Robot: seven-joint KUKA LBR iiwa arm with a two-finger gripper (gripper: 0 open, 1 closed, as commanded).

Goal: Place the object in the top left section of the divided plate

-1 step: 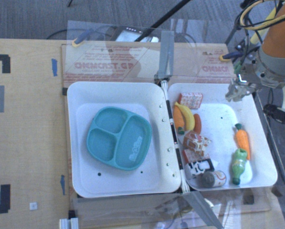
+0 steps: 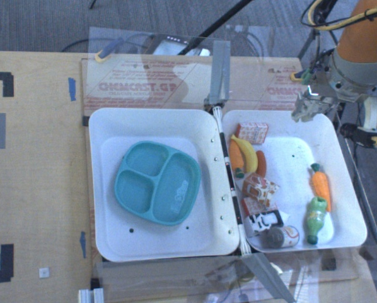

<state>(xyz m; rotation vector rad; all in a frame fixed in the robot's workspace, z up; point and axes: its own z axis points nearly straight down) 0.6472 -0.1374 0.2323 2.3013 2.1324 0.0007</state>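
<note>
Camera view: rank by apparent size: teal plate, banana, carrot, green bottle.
1. Teal three-section plastic plate, largest by far.
2. Yellow toy banana, orange toy carrot and small green bottle: look alike in length, too close to rank.

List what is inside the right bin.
The right bin holds a banana, carrot, green bottle, red carton and overlapping packets. Whatever lies beneath those packets is covered.
</note>
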